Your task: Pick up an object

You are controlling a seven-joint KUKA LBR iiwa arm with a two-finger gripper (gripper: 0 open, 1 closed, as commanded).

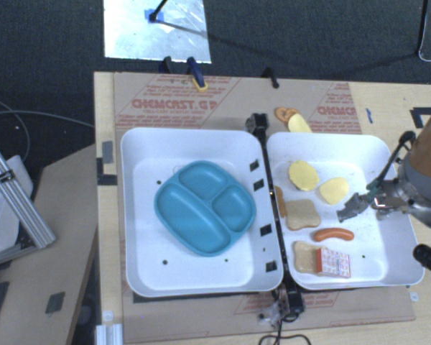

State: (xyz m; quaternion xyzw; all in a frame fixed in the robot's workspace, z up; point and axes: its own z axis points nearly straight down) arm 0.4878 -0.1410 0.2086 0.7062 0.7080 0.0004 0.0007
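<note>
Gripper (350, 207) near sausage (333, 234) (right bin (323, 138))

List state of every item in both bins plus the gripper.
Blue divided plate: flat in left bin, nothing on it.
Two yellow slices: flat, right bin.
Toast: flat.
Sausage: lying loose.
Red-and-white packet: lying on another slice.
Gripper: low beside sausage, holding nothing visible.

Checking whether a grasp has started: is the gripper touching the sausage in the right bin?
Apart. In the camera view the gripper sits above the sausage, with a strip of white bin floor showing between them.
</note>
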